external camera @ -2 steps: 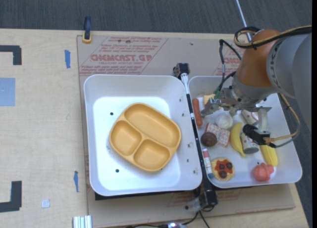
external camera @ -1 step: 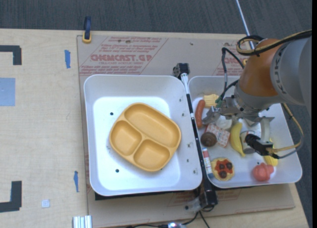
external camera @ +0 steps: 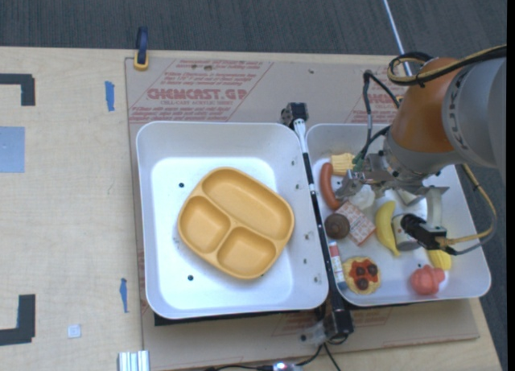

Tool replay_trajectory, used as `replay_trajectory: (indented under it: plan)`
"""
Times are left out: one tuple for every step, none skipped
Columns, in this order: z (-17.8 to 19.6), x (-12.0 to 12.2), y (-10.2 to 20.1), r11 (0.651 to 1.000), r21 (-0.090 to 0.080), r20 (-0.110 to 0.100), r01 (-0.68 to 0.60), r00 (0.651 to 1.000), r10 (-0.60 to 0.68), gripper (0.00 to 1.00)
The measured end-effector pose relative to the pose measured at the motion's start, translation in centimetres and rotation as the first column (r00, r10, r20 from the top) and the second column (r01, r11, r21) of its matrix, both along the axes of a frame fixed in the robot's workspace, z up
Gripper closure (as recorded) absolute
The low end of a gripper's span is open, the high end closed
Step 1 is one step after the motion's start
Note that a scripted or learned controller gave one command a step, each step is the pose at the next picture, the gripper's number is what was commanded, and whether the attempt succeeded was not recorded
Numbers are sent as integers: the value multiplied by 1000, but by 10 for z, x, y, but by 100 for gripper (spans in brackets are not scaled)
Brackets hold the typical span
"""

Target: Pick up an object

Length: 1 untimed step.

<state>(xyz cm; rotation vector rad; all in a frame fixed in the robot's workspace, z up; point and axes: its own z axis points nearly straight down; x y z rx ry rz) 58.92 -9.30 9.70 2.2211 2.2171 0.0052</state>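
Gripper [external camera: 364, 187] hung low over right bin [external camera: 475, 277], near hotdog [external camera: 327, 185] and banana [external camera: 387, 227]; its grip state could not be told.

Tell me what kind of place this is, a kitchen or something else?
Probably a robotics lab bench, not a kitchen: a robot arm reaches over two white bins, the food looks like toy items beside a yellow divided plate, and blue tape marks dot the board.

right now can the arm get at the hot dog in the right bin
Probably yes. The hot dog lies uncovered by the right bin's left wall, nothing on top of it, and the arm hangs just beside it, though the wall leaves little room.
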Motion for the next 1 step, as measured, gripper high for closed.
replay_trajectory:
  plan:
    - [88,-68,72,1000,2,-6,-4,1000,4,100]
